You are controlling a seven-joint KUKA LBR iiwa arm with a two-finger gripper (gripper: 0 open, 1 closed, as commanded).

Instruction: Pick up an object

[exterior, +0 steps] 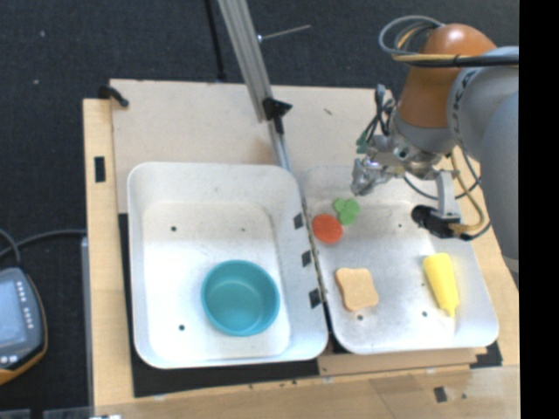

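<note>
While jaws (pixel 362 182) hover, state unclear, green piece (pixel 347 209) lies near right bin's (pixel 476 339) left edge.

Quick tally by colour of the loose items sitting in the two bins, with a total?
Teal: 1, the bowl in the left bin
Red: 1, round piece
Green: 1, small piece
Tan: 1, toast slice
Yellow: 1, corn-like piece
Total: 5

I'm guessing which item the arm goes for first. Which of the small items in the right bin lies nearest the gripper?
The green piece, just below the gripper. The red piece touches it but lies farther; the toast and yellow corn lie nearer the bin's front.
</note>
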